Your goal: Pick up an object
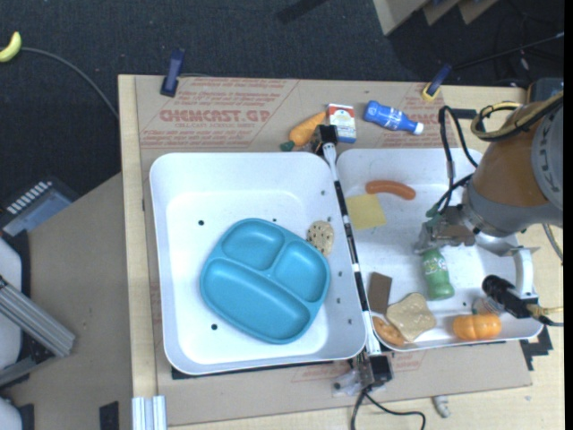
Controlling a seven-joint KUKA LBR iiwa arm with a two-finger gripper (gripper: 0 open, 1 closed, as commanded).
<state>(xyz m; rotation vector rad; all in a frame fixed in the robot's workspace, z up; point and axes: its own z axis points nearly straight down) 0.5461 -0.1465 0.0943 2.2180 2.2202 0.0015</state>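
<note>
My gripper [444, 238] hangs low in the right bin [407, 155], at the end of the grey arm with its orange band [512, 161]. It sits right at the top end of a small green bottle [439, 277] that lies on the bin floor. Whether it touches the bottle I cannot tell. Around it lie a red sausage [390, 189], a yellow cheese slice [366, 211], a brown chocolate piece [380, 291], a slice of bread [411, 314] and an orange fruit [476, 327].
The left bin [179, 186] holds a blue divided plate [264, 279] and a cookie [320, 234] by the divider. Behind the bins on the bench lie a carrot [306, 128], a small carton [341, 122] and a blue bottle [392, 117]. Black cables run near the arm.
</note>
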